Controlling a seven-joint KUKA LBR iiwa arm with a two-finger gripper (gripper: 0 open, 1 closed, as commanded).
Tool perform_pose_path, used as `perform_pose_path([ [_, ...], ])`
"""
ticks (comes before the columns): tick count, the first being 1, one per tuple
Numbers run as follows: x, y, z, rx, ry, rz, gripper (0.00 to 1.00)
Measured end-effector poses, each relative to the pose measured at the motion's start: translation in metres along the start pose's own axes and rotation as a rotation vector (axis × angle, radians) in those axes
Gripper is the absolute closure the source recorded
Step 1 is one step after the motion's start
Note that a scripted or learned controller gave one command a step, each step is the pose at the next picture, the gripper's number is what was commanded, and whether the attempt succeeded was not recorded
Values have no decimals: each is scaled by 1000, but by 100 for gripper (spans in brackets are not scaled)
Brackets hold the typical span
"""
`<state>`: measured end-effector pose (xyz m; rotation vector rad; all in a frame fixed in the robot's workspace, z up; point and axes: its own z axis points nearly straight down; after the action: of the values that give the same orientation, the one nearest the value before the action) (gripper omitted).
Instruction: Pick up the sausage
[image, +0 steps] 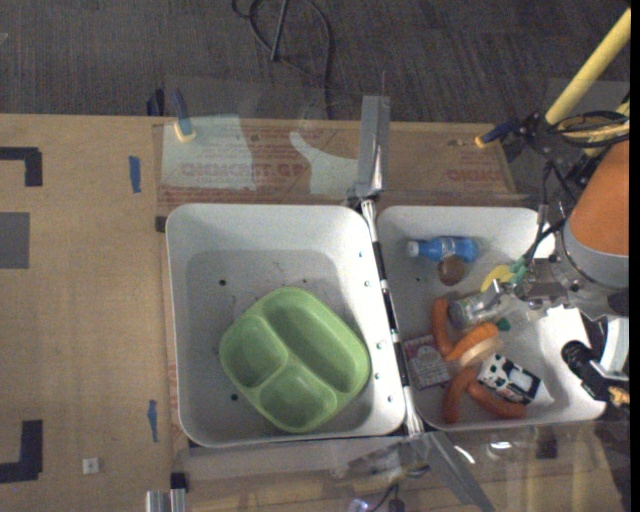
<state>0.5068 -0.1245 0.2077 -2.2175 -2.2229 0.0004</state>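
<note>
1. Overhead, the camera view looks down on a tan worktop (80, 330) bearing two shallow white bins side by side, their inner walls touching along a metal divider.
2. Left bin (190, 250): a green sectioned plate (293, 358) lies in its lower middle, tilted a little, with three compartments.
3. Right bin (400, 235): a clutter of small things sits in the middle and lower part.
   - A blue bottle (441, 247) lies on its side near the upper wall, with a brown round item (452, 269) just below it.
   - A yellow piece (496, 277) lies to the right of that, near the arm's wrist.
   - A flat printed packet (428, 362) rests against the divider side.
   - A black-and-white patterned block (509, 380) lies toward the lower right.
4. Several orange-red sausage shapes lie among these: one sausage (440, 322) stands nearly upright beside the packet, another crosses at a slant just right of it, and two more lie low, either side of the patterned block.
5. Arm: the grey arm with its orange band (605, 205) reaches in from the right over the right bin.
6. Its gripper (478, 312) sits over the slanted sausage in the cluster; whether the fingers are wide, narrow or closed on anything cannot be told at this angle.
</note>
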Motion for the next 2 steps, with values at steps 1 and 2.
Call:
perform_pose_path([
  [1, 30, 21, 121, -9, -1, -44, 0],
  [2, 32, -25, 120, -9, -1, -212, 0],
])
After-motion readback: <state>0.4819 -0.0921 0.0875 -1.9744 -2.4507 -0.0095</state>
